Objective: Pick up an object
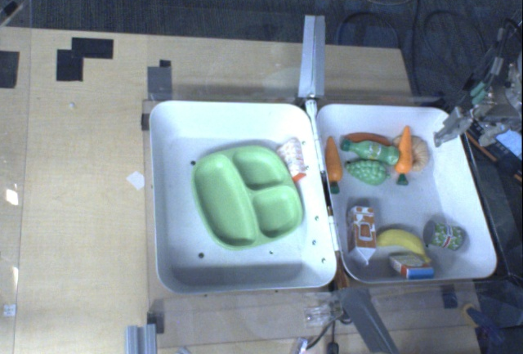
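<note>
The right bin (476, 209) holds several toy foods. Along its far side lie an orange carrot (333, 160), a red sausage (369, 137), a green bottle (369, 151), a bumpy green piece (368, 172), a second carrot (404, 152) and a bun (419, 150). Nearer the front are a small carton (362, 227), a banana (403, 240), a little box (411, 266) and a green can (445, 236). My gripper (478, 111) hangs at the bin's far right corner, over the rim, well apart from all of them. Nothing is seen held in it.
The left bin (163, 205) carries a green divided plate (248, 195) and a small wrapped packet (292, 156) by its far right corner. A metal post (313, 58) stands behind the seam between the bins. Cables lie on the dark floor beyond.
</note>
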Motion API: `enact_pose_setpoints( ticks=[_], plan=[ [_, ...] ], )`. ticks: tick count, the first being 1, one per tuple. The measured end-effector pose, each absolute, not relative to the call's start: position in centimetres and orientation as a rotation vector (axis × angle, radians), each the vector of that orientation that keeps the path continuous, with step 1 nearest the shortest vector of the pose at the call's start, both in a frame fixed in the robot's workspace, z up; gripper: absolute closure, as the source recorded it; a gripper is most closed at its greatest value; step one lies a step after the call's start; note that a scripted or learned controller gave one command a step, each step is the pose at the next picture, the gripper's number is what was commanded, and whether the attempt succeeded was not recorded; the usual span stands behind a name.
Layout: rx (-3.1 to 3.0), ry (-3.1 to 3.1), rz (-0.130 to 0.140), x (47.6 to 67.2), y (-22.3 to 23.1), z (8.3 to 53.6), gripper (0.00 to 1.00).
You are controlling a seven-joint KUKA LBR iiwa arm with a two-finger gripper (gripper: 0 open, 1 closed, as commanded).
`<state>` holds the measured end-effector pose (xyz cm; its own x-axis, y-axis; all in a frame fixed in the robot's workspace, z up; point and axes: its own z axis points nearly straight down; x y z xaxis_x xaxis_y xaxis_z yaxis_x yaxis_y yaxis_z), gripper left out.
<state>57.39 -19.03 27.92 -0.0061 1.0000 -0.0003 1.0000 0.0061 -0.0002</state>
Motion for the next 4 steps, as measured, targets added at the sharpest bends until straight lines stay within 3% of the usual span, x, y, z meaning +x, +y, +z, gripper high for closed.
enact_pose_setpoints(
  ticks=[1, 2, 3, 4],
  plan=[
    [2.468, 1.949, -0.002, 58.0, -20.4, 10.6, 0.00],
    [2.581, 1.782, 0.011, 63.1, -14.1, 8.7, 0.00],
    [2.665, 1.642, 0.000, 61.9, -9.9, 8.8, 0.00],
    [2.659, 1.657, 0.000, 62.1, -9.5, 9.5, 1.00]
  ],
)
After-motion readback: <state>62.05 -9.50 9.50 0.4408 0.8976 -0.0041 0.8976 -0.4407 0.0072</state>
